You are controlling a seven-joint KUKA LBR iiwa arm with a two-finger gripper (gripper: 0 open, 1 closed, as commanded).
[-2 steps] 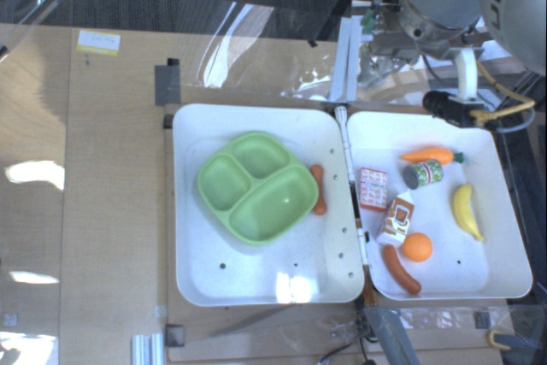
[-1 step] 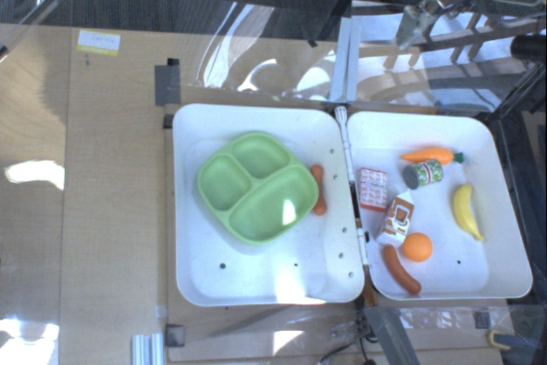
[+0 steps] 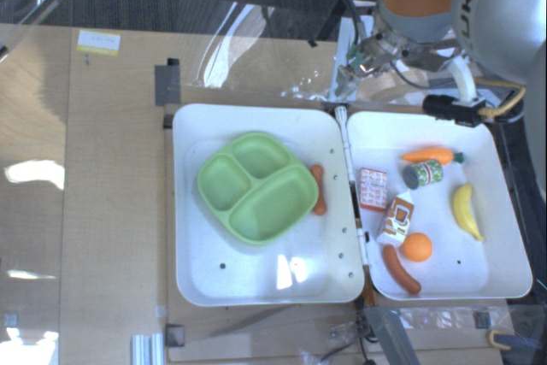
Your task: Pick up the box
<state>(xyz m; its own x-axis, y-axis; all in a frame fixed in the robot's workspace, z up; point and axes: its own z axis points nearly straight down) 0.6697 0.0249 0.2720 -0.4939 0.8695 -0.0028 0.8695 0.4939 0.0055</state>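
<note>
Dark carpet and a chair base lay beyond the pale wooden bench (image 3: 102,209), glossy under a clear sheet. Its left bin (image 3: 197,269) held a green three-part plate (image 3: 256,188) touching a sausage (image 3: 318,188). Its right bin (image 3: 504,269) held the flat red-and-white box (image 3: 373,188) by the inner wall, with bare white floor just above it. The gripper (image 3: 359,64) hung past the far rims; whether its fingers gaped could not be told.
</note>
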